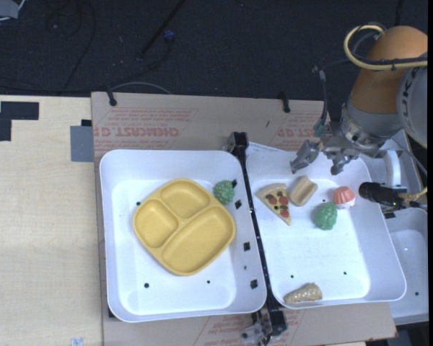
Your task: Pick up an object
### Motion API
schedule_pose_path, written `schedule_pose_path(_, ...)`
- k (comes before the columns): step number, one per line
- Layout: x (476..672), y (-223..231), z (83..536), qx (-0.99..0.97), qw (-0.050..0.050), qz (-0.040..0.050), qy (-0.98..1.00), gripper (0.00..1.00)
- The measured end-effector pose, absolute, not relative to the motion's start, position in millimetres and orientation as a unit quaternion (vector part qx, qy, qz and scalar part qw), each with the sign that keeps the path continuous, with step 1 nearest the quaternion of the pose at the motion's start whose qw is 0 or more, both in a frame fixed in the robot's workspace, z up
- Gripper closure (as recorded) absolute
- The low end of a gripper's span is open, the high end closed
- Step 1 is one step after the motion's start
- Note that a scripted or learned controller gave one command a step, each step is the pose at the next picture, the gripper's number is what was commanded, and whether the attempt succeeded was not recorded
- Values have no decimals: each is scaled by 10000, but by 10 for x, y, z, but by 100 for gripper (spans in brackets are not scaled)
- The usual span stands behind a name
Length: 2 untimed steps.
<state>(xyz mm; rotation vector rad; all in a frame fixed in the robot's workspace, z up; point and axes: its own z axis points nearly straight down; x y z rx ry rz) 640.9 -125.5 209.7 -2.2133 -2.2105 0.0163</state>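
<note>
My claw (320, 159) hangs over the far edge of the right bin (379, 265), with its two fingers spread apart and nothing between them. Just under it, a little toward the near side, lies the tan bread piece (302, 190), close to the fingers but not touching them. The pizza slice (276, 201) touches the bread on its left. The green broccoli (325, 216) and the red cupcake (343, 196) lie nearer the right edge. A cone (304, 293) rests at the near edge
</note>
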Motion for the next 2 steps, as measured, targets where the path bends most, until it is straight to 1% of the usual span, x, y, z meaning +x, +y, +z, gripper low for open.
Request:
schedule_pose_path(1,6433,-1255,2189,-7070,13,9,-7072,0)
schedule_pose_path(2,6415,-1290,1577,-7069,16,15,-7073,0)
